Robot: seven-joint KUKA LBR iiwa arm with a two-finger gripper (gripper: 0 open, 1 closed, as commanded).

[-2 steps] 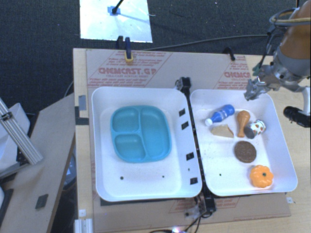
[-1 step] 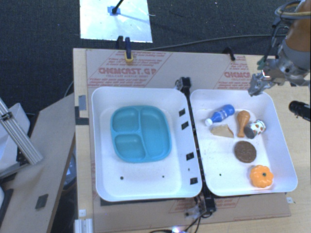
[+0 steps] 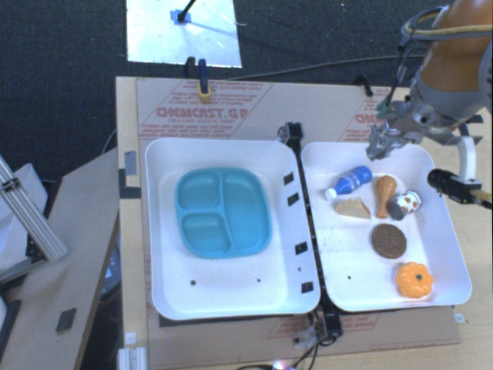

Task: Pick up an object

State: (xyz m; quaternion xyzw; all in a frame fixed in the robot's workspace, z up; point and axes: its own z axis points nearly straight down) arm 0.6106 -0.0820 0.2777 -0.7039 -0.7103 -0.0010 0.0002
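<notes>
The right bin point(image 3: 439, 284) holds a blue bottle with a white cap point(image 3: 350, 182), a tan wedge point(image 3: 353, 208), a brown drumstick point(image 3: 384, 193), a small white patterned cup point(image 3: 405, 203), a round brown cookie point(image 3: 389, 240) and an orange pumpkin point(image 3: 414, 280). My gripper point(image 3: 380, 146) hangs over the bin's far edge, above and to the right of the bottle. Nothing shows between its fingers.
The left bin point(image 3: 166, 284) carries a blue divided plate point(image 3: 223, 211). Black clips run down the seam between the bins point(image 3: 302, 222). A black bracket point(image 3: 451, 183) sticks over the right bin's right rim.
</notes>
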